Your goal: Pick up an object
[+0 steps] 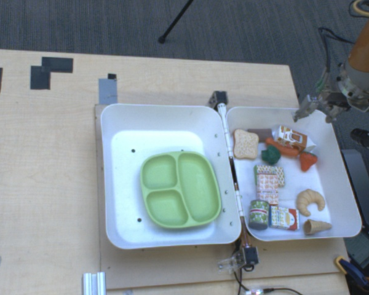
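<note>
Grey tool [315, 108] at right bin's [350, 217] far rim, grip state unclear.

Grey carpet floor [111, 11], pale wooden bench [43, 165]

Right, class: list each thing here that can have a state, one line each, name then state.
Green plate: upright, in left bin.
Toast: lying flat, right bin.
Croissant: lying loose, right bin.
Cone: on its side.
Can: lying down.
Gripper: over right bin's far rim, holding nothing visible.

Green three-compartment tray [181, 190] in the left white bin [120, 128], on wooden bench [43, 177].
</note>
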Controlling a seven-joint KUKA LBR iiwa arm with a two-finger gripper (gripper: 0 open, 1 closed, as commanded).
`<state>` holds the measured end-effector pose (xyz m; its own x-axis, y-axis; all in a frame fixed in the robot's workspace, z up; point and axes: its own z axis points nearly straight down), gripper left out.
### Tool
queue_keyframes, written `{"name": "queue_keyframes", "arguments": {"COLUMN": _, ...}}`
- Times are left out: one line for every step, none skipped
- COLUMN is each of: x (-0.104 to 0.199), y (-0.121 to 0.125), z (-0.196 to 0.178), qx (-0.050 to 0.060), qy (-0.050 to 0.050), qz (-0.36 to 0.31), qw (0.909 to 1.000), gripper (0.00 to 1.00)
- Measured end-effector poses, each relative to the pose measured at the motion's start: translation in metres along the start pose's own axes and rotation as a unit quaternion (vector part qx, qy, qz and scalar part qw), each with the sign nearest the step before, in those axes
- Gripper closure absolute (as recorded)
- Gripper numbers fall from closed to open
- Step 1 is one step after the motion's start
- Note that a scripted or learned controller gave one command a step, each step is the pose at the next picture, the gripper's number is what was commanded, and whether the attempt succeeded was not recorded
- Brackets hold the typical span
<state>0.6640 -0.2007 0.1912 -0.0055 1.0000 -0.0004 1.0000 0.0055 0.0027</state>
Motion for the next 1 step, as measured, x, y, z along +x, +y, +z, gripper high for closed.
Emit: {"name": "queue_keyframes", "arguments": {"x": 0.0196, "y": -0.0708, "z": 0.0911, "qx": 0.001, "qy": 0.001, "qz": 0.001, "qw": 1.0000, "gripper": 0.00}}
